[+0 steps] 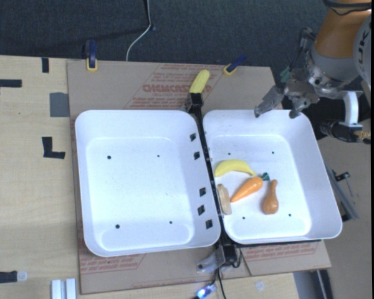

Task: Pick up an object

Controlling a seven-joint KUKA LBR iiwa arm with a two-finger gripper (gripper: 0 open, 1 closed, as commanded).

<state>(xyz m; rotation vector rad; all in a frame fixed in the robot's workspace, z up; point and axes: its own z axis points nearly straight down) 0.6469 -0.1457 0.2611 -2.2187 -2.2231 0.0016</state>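
Nearest the camera, at the front of the right bin point(324, 229), lay the candidates for picking: a tan stick point(224, 199) against the divider, a brown pear-like piece point(270, 199), and an orange carrot point(247, 189) slanting between them. Just behind the carrot a banana point(234, 166) curved across the floor of the bin, close to the carrot's green tip. All four rested on the white floor, none of them lifted. The left bin point(87, 185) sat alongside.

Farther back, at the rear rim of the right bin, the gripper point(278, 109) hung with its two fingers spread apart and nothing between them, well apart from the cluster of objects. The arm point(343, 30) rose behind it at the right.

Judged from this, no grasp had been made: approach, closing and lift all remained to be done.
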